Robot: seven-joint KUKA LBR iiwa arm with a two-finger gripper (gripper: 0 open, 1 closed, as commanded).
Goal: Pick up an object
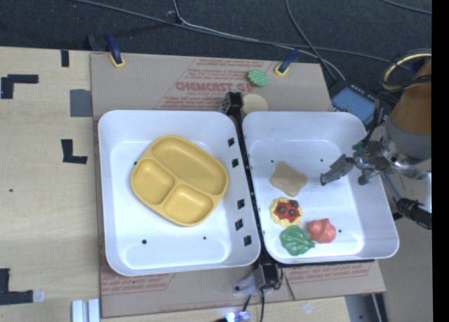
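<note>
The right bin [351,128] holds several small toy foods: a tan bread-like piece [288,177], a yellow and red round piece [286,211], a green leafy piece [296,240] and a red piece [322,230]. My gripper [348,175] hangs over the right side of this bin, to the right of the tan piece and apart from it. Its two dark fingers stand spread, open, with nothing between them. The grey arm with its orange band [414,113] comes in from the right edge.
A yellow divided plate [180,179] lies in the left bin [116,173]. Behind the bins, on the cardboard, sit a green dotted object [258,77] and a tan round one [255,102]. Black clips [242,205] line the wall between the bins.
</note>
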